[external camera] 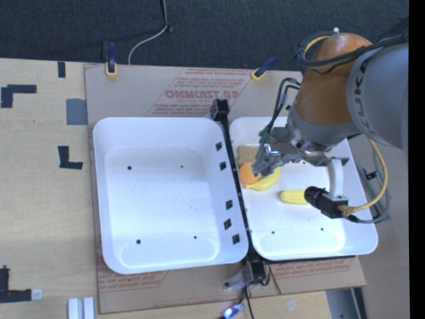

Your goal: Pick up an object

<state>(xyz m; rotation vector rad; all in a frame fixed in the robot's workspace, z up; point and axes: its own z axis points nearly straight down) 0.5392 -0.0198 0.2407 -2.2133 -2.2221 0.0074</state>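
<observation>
Two shallow white bins sit side by side on a bench, seen from above. The left bin point(159, 191) holds nothing visible. In the right bin point(312, 241), a grey arm point(372, 92) with an orange band reaches in from the right. Its gripper point(267, 159) hangs low near the bin's left edge, directly over an orange ball point(247, 174) and a yellow piece point(264, 182) that touch each other. Whether it is open or closed cannot be told. A second yellow piece point(293, 197) lies apart, nearer the bin's middle.
</observation>
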